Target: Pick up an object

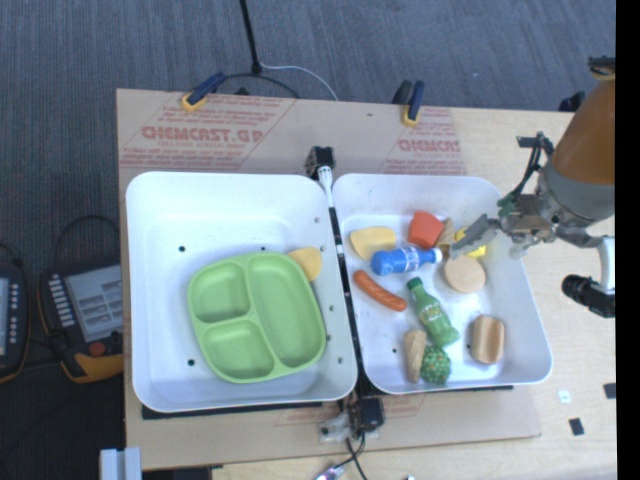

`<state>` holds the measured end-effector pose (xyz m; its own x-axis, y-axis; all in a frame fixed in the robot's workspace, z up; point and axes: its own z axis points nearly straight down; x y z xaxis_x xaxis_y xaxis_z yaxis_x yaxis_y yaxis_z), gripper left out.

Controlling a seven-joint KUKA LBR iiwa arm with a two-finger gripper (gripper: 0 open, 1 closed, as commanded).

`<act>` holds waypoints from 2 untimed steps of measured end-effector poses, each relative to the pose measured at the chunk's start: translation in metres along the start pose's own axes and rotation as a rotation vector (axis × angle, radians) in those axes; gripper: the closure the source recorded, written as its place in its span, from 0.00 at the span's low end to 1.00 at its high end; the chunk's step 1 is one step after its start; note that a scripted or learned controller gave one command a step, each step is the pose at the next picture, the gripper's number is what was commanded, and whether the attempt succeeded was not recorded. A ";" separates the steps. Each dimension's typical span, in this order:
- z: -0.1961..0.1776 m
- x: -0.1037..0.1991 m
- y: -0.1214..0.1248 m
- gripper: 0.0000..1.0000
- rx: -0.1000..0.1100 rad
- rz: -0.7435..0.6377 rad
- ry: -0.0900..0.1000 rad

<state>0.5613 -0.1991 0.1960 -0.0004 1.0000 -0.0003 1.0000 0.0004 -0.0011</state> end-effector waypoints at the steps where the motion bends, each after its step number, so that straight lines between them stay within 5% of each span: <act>1: 0.096 0.082 -0.046 0.00 -0.019 0.126 -0.003; 2: 0.090 0.083 -0.048 1.00 -0.011 0.125 -0.001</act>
<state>0.5130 -0.1164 0.1064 0.1245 0.9922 -0.0011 0.9922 -0.1245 0.0103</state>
